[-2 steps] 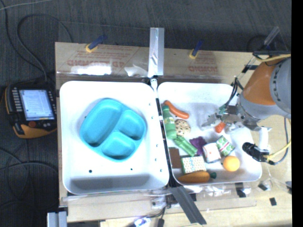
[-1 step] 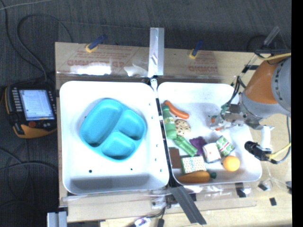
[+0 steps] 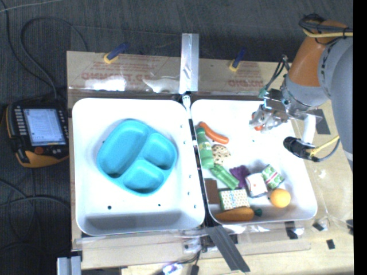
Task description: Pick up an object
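While the end effector (image 3: 265, 118) hangs over the upper right corner of the right bin (image 3: 241, 110), we cannot tell how its fingers stand; they blur into a small metallic cluster. We count two white bins on the desk (image 3: 137, 73). In the left bin (image 3: 86, 211) lies one blue divided tray (image 3: 137, 154). Toys crowd the right bin's lower half: one orange ball (image 3: 280, 198), one hot dog (image 3: 214, 133), one carrot (image 3: 234, 214) partly cut off by the rim, and overlapping pieces we cannot separate.
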Available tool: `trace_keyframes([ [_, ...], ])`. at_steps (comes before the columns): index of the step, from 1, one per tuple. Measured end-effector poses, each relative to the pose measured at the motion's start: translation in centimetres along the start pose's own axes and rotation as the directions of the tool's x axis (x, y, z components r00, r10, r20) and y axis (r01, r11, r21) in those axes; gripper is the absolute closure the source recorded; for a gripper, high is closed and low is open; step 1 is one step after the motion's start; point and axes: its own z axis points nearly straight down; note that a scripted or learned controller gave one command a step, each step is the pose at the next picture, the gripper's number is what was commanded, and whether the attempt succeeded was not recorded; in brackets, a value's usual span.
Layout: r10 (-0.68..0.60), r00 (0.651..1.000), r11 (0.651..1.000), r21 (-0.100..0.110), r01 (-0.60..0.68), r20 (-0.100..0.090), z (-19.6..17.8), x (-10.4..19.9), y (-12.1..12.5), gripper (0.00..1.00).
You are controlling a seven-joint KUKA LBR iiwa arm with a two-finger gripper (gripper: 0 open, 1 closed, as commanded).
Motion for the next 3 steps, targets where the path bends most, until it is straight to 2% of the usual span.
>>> trace_keyframes([
  [1,-0.306,0.952,0.952,-0.001,0.306,-0.002,8.4,1.1,-1.8,1.0],
  [2,-0.47,0.883,0.883,-0.01,0.47,0.003,8.8,1.2,0.1,1.0],
  [3,-0.31,0.951,0.951,-0.001,0.31,-0.002,-0.5,15.6,-0.6,1.0],
])
